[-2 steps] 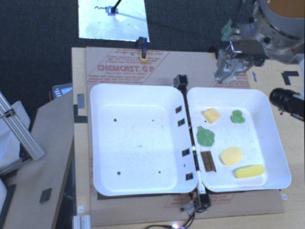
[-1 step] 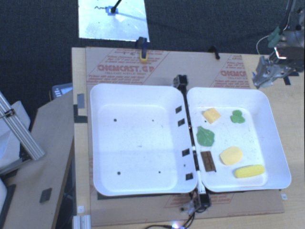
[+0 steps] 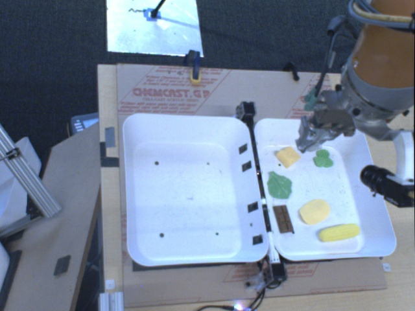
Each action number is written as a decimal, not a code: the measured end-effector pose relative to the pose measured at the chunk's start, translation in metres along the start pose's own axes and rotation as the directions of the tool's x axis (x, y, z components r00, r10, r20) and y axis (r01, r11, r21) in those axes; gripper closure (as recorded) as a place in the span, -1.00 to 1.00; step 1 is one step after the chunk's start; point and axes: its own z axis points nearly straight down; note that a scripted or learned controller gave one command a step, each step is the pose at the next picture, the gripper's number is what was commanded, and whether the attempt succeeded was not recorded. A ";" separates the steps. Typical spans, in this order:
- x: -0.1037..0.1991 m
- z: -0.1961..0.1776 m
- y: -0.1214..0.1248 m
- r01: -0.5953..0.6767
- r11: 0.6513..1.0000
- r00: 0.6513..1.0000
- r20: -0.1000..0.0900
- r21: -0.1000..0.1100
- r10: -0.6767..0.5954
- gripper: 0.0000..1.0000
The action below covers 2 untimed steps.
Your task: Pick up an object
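Note:
The right bin (image 3: pixel 379 238) holds several small objects: a yellow wedge (image 3: pixel 288 157), a small green piece (image 3: pixel 323 159), a green leaf shape (image 3: pixel 279 185), a brown bar (image 3: pixel 283 218), a pale yellow lump (image 3: pixel 314 211) and a yellow corn cob (image 3: pixel 339 232). My gripper (image 3: pixel 309 144) hangs at the back of that bin, just above and between the yellow wedge and the small green piece. Nothing shows between its fingers.
The left bin (image 3: pixel 188 186) lies beside the right one, with black clips (image 3: pixel 248 167) along the shared divider. A black fixture (image 3: pixel 386 183) juts over the right bin's right rim. A metal plate (image 3: pixel 154 18) lies behind the bench.

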 end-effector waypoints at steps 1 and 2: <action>0.087 -0.108 0.000 0.007 1.000 1.000 -0.005 -0.019 -0.008 1.00; 0.000 -0.102 0.000 -0.012 1.000 1.000 0.001 -0.008 0.012 1.00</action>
